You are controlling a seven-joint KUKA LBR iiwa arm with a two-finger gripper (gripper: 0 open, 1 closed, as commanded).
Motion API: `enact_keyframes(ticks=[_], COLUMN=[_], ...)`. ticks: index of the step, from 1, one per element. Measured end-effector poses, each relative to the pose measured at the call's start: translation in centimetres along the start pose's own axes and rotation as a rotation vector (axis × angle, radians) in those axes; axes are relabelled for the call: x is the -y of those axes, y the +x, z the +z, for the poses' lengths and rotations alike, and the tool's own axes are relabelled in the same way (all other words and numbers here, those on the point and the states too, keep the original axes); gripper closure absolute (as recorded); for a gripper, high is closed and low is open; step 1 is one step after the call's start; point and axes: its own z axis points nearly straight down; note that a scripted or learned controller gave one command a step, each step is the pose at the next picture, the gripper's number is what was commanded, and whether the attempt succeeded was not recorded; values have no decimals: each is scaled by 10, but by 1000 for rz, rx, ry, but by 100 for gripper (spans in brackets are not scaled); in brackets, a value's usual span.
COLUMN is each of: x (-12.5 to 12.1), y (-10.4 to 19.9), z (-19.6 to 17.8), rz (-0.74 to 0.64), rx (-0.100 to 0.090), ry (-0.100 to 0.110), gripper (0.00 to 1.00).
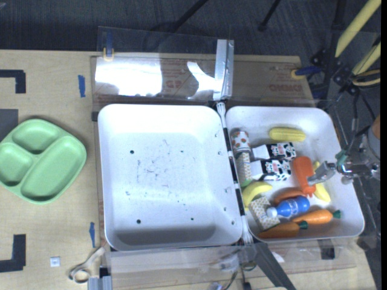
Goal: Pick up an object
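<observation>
Desk: pale wood (pixel 48 246), carrying two shallow white bins side by side under a dark floor at the top of the view.
Hand: the hand (pixel 323 171) sits low over the right edge of the right bin, its metal tip pointing left toward the toys; whether it is apart or together I cannot tell, and nothing shows clamped in it.
Arm: reaches in from the right, mostly cut off by the frame edge, with cables trailing beside it.
Right bin: the right bin (pixel 320 121) holds a crowded pile of small toys.
Orange piece: an orange piece (pixel 302 173) stands nearly upright just left of the hand tip, touching or almost touching it.
Carrot: a carrot (pixel 302 221) lies along the bin's front wall, long axis left to right, green end toward the right.
Bottle: a blue bottle (pixel 289 208) lies just above the carrot, white cap pointing left.
Corn: a yellow corn (pixel 286 134) lies near the back, long axis left to right.
Banana: a banana (pixel 256 191) curves at the left of the pile.
Left bin: the left bin (pixel 121 125) sits beside it, walls touching.
Plate: a green divided plate (pixel 39 160) rests on the desk, well left of both bins.
</observation>
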Motion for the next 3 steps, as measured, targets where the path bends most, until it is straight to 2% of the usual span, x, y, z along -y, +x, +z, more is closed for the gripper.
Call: enact_keyframes(ticks=[1,2,3], x=[2,3,-8], y=[4,5,-31], z=[86,79,83], rz=[-200,-198,123], rx=[6,4,0], ry=[-15,-13,-1], gripper=[0,100,100])
